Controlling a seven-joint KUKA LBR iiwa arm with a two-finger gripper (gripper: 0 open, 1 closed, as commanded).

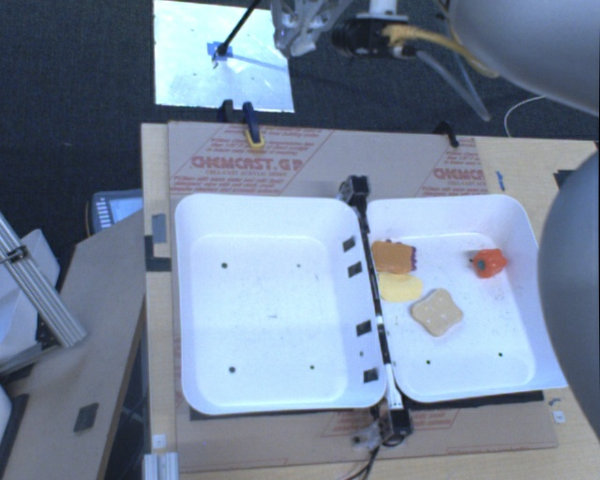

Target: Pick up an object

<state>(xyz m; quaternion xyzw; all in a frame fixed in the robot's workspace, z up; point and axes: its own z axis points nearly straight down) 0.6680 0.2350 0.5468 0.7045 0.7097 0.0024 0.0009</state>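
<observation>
Inside the right bin we count four pieces: one orange piece, one brown-orange slab, one yellow disc, one tan toast-like square. Our tool hangs at the top edge, blurred; we cannot tell its state. Three pieces crowd together, perhaps touching, so a descent could nudge neighbours or close on nothing.

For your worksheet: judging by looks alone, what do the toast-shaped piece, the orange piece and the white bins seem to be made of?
Toast-shaped piece: probably matte plastic or foam; flat tan surface with a paler rim.
Orange piece: likely moulded plastic; saturated uniform colour, too small to be sure.
White bins: seemingly thin formed plastic, smooth with rounded corners and a faint sheen.
</observation>
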